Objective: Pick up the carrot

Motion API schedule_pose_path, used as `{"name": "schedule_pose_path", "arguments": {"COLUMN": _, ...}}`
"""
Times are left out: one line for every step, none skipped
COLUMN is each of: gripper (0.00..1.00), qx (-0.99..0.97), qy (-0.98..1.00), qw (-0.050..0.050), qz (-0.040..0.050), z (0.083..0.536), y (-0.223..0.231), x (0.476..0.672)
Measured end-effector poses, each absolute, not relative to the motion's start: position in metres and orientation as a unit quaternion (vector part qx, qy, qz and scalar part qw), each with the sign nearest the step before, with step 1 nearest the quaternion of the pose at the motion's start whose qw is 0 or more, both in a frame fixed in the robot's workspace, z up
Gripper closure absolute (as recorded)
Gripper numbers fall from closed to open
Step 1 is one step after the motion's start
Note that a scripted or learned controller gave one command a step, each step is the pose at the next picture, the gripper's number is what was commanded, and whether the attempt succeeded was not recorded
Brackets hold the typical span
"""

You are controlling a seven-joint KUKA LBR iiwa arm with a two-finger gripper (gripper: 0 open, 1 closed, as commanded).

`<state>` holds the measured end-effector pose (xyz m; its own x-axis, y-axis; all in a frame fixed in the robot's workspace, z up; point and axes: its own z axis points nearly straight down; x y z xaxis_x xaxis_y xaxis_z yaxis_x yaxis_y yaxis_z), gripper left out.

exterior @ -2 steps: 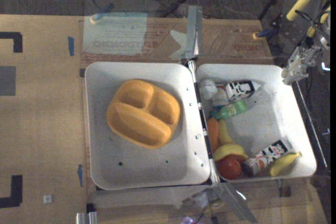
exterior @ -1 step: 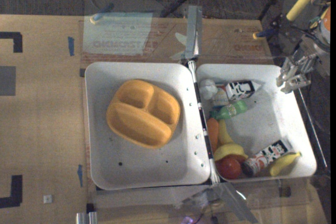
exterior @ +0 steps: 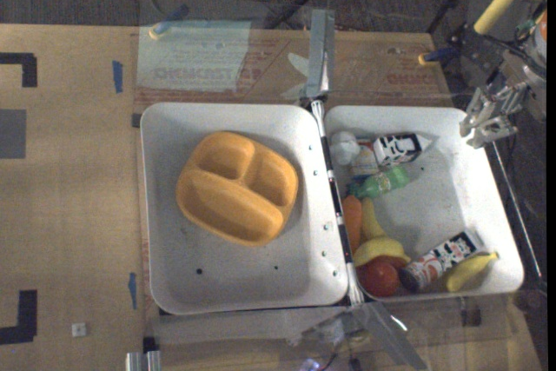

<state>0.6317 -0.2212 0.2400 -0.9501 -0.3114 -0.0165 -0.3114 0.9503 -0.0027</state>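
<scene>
The two-finger metal gripper hovers over the upper right rim of the right white bin, its fingers apart and holding nothing. The slim orange carrot lies well to its lower left, against that bin's left wall, touching a yellow banana. Farther left, the other bin holds a yellow divided plastic plate.

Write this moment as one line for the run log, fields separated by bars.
gripper: over right bin's upper right rim | carrot: against right bin's left wall, not held | yellow tray: left bin
</scene>
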Motion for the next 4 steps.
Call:
{"name": "schedule_pose_path", "arguments": {"gripper": 1.0, "qx": -0.156, "qy": 0.988, "qw": 0.014, "qz": -0.0005, "z": 0.253, "y": -0.221, "x": 0.634}}
{"name": "schedule_pose_path", "arguments": {"gripper": 1.0, "qx": -0.154, "qy": 0.988, "qw": 0.02, "qz": -0.0014, "z": 0.266, "y": -0.221, "x": 0.636}}
{"name": "schedule_pose_path", "arguments": {"gripper": 1.0, "qx": -0.439, "qy": 0.899, "qw": 0.002, "qz": 0.0004, "z": 0.249, "y": -0.191, "x": 0.623}}
{"name": "schedule_pose_path", "arguments": {"gripper": 1.0, "qx": -0.376, "qy": 0.926, "qw": 0.003, "qz": -0.0007, "z": 0.277, "y": -0.22, "x": 0.594}}
